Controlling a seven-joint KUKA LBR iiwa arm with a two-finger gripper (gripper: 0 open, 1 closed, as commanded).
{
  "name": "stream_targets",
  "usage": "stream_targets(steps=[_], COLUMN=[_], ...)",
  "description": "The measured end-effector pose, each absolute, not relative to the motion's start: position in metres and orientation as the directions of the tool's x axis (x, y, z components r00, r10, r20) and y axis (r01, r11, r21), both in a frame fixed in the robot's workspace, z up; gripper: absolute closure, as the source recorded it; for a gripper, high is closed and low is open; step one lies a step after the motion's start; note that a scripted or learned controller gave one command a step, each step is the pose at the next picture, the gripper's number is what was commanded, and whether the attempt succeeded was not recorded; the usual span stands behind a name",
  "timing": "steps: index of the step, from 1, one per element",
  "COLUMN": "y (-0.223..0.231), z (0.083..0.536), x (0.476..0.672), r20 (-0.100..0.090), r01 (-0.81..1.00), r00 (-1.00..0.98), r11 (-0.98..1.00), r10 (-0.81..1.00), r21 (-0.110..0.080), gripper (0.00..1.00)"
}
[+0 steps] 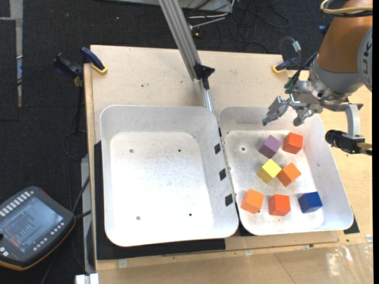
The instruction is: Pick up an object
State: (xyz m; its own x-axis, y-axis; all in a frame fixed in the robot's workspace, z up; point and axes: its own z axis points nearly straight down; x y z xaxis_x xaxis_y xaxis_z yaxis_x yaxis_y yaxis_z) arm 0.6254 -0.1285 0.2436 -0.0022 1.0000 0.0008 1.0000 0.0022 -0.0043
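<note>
Counting 7 cubes (pixel 279 173) in rt bin (pixel 337 176).

No text, label, brand, number or sign can be read anywhere. The handheld control unit (pixel 29 226) at the lower left has a lit screen with faint lines on it, but they are too small and blurred to make out. The coloured blocks and both white bins carry no markings.

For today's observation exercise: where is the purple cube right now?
The purple cube sits in the right bin, toward its far side, just left of an orange cube and above the yellow cube.
</note>
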Motion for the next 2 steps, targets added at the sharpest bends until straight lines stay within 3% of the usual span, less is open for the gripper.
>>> stream_targets(steps=[1, 2], y=[-0.129, -0.135], z=[0.246, 0.188], x=[0.626, 0.619], r20=[0.000, 0.000], r01=[1.000, 1.000], r00=[-0.003, 0.002], r11=[0.003, -0.002], r10=[1.000, 1.000], r21=[0.000, -0.006], gripper=[0.00, 0.00])
